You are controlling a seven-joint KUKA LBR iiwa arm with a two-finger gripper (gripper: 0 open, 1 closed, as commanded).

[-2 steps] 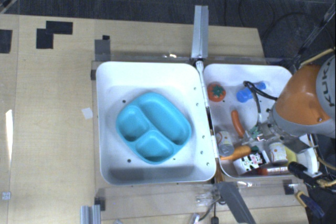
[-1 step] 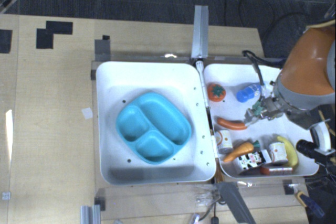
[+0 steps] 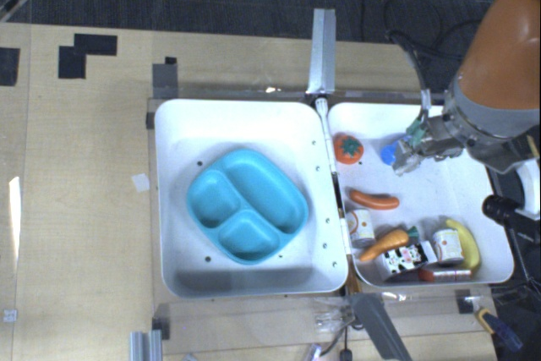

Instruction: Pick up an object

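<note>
Risk: the end effector (image 3: 412,150) hangs low in the right bin (image 3: 473,207), just beside a small blue thing (image 3: 388,154) and near the tomato (image 3: 348,148). Can't tell its grip state; view too small and blurred. Nothing is visibly held. A descent here could clip the blue thing sideways or nudge the tomato into the divider. Most candidates sit well apart at the near end: sausage (image 3: 374,199), carrot (image 3: 382,244), banana (image 3: 466,239), can (image 3: 361,224), crowded together, so a grab there may catch two or slip. Arm (image 3: 507,55) reaches in from right, wrist angled down-left over bin's far half. Left bin (image 3: 177,182) holds a blue tray (image 3: 245,204).
</note>
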